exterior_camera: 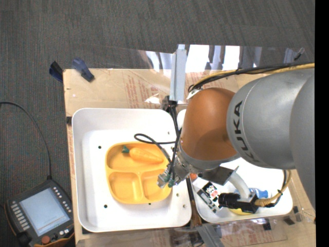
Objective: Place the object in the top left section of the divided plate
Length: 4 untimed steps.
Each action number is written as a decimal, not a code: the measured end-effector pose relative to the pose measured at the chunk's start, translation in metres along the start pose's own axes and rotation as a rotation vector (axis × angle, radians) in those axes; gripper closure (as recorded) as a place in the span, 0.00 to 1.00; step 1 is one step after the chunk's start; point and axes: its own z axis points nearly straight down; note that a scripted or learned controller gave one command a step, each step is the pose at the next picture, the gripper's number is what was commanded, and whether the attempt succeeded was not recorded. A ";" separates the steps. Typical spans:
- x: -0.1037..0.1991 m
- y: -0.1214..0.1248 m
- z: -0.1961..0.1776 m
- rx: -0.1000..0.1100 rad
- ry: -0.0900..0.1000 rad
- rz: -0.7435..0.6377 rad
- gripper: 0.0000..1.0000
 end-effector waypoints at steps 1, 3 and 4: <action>0.029 0.036 -0.001 0.003 -0.001 0.672 1.00; 0.030 0.022 -0.008 0.003 0.000 0.415 1.00; 0.070 0.052 -0.062 0.000 -0.002 0.131 1.00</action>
